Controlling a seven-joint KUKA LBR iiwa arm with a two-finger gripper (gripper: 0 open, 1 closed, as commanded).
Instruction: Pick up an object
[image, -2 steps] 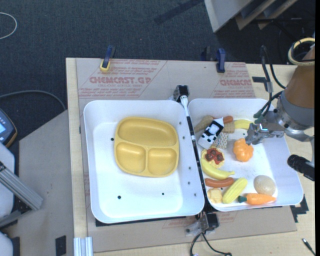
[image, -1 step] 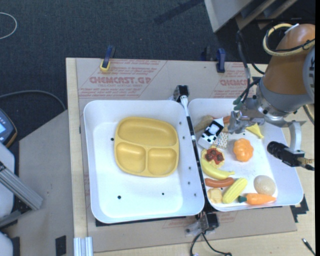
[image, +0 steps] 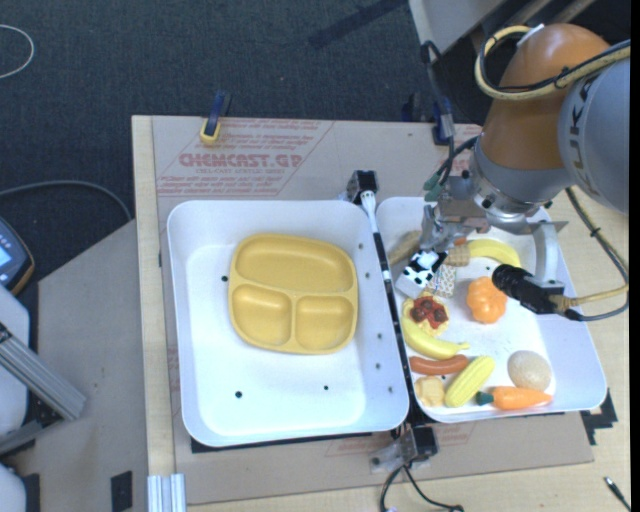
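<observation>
task: pick not done | my gripper (image: 443, 240) low over right bin (image: 590, 350) food | grip state: cannot tell | left: grasp, lift

left bin (image: 200, 330): 1 tray (image: 293, 292) | right bin (image: 590, 370): perhaps 8 food items
</observation>
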